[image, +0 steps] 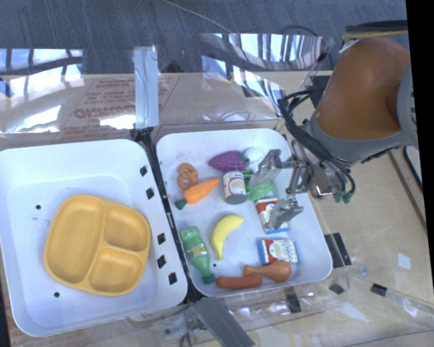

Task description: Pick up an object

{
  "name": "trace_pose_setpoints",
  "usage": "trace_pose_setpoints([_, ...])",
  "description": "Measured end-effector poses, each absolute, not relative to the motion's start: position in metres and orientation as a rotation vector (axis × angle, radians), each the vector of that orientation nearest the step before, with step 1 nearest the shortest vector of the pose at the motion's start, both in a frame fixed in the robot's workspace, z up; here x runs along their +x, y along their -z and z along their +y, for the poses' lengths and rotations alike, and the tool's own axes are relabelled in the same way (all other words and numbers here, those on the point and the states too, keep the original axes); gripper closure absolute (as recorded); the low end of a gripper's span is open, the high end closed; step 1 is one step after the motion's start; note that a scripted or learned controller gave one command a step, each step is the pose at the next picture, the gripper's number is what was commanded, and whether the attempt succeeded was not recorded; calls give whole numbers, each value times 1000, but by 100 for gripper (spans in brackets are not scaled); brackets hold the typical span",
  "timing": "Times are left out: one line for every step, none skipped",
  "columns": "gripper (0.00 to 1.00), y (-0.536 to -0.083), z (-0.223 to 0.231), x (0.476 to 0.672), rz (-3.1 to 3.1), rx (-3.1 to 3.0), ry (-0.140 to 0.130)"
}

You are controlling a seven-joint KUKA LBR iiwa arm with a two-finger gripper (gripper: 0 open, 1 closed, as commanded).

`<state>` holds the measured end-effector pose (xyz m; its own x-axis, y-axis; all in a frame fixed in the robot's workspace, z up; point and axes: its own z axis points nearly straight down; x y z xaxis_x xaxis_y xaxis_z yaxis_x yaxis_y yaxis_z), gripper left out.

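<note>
My gripper (275, 188) hangs over the right side of the right bin (307, 221), open, its two fingers spread apart. Between and below the fingers lie a small green toy (260, 191) and a red-and-white can (268, 213); I cannot tell whether either is touched. Just left of the gripper stands a grey tin (235, 187). Also in this bin are an orange carrot (201, 191), a pretzel (186, 173), a purple bunch (227, 160), a banana (225, 233), a green bottle (196, 252), a small carton (276, 249), a sausage (239, 282) and a drumstick (272, 270).
The left bin (19, 180) holds a yellow divided plate (95, 244). A raised rim (156, 205) separates the two bins. The arm's orange band (361, 86) and its cables loom over the right bin's far right corner.
</note>
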<state>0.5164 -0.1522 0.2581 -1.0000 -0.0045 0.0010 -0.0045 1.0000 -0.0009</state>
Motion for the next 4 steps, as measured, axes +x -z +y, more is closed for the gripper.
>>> trace_pose_setpoints([0,-156,-142,555,-3131,22,5])
trace_pose_setpoints([0,-96,-115,530,-3147,46,-1])
trace_pose_setpoints([0,-92,-102,497,-3139,-78,1])
trace_pose_setpoints([0,-93,-121,587,-3133,-263,0])
